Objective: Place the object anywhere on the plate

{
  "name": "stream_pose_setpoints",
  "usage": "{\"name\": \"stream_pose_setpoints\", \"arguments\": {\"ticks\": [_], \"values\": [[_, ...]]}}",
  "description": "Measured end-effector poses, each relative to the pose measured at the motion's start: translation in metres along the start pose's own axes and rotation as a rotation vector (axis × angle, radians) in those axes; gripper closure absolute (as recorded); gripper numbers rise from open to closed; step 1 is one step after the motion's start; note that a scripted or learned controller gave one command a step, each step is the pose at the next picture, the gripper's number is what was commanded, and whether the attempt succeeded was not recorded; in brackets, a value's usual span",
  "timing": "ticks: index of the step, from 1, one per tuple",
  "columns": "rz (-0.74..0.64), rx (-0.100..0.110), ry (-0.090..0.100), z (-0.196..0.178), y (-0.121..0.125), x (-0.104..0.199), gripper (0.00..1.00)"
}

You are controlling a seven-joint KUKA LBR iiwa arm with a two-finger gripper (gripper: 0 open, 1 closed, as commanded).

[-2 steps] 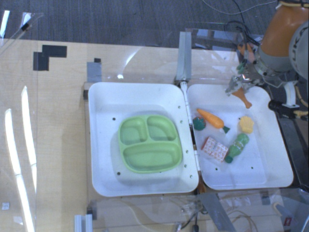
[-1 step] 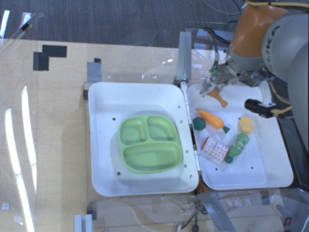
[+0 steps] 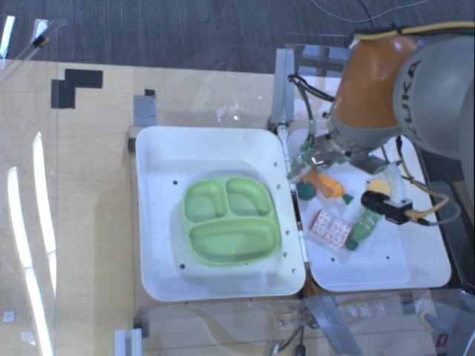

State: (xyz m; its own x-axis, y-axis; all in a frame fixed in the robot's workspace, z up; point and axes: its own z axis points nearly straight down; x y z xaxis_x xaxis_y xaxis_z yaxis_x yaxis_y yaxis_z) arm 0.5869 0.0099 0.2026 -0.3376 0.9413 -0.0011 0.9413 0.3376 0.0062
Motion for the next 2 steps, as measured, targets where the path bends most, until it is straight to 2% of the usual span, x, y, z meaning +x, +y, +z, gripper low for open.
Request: {"name": "stream_pose_setpoints", "arguments": {"ticks": [1, 2], "values": [[-0.051, 0.002, 0.001, 0.0177, -0.0104, 0.0911, 1.0], [-0.049, 0.002, 0.001, 0.0176, -0.0106, 0.0901, 0.0]]}}
